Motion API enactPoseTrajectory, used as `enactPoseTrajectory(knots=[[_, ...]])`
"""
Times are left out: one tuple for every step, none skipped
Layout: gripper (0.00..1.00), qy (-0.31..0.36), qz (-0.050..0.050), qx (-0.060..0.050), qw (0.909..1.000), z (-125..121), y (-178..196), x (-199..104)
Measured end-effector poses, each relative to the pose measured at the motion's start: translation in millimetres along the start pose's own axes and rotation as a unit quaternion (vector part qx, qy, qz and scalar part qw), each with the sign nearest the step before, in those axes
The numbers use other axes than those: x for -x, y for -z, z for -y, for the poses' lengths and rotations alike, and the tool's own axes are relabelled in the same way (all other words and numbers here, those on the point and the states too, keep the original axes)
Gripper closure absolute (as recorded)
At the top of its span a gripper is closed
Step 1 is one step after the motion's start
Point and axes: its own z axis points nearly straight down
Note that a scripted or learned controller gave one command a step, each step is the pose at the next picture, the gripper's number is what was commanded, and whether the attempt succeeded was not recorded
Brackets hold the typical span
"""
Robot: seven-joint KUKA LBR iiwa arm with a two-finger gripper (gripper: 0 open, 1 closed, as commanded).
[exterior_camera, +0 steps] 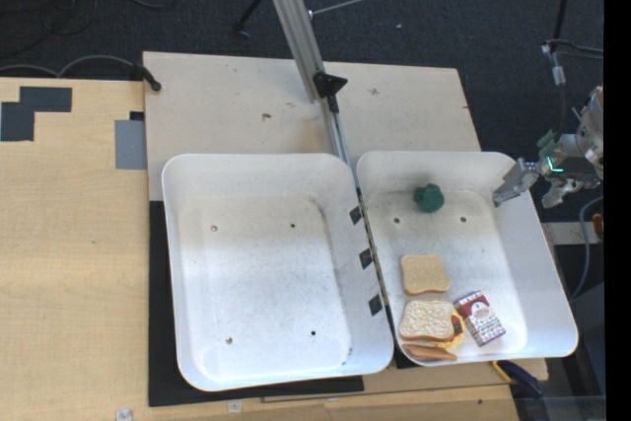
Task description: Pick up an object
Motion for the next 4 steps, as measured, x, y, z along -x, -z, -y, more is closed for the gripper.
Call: enactPoseTrajectory(knots=[[0.0, -0.001, 0.0, -0.002, 1.0, -0.7, -43.4, -0.7], [0.0, -0.001, -0.001, -0.003, 1.0, 0.2, -107.9, -4.9], [0.0, -0.001, -0.001, -0.003, 1.0, -0.1, -172.5, -6.5], [1.0, -0.004, 0.0, -0.001, 1.0, -0.9, -158.5, -4.4]])
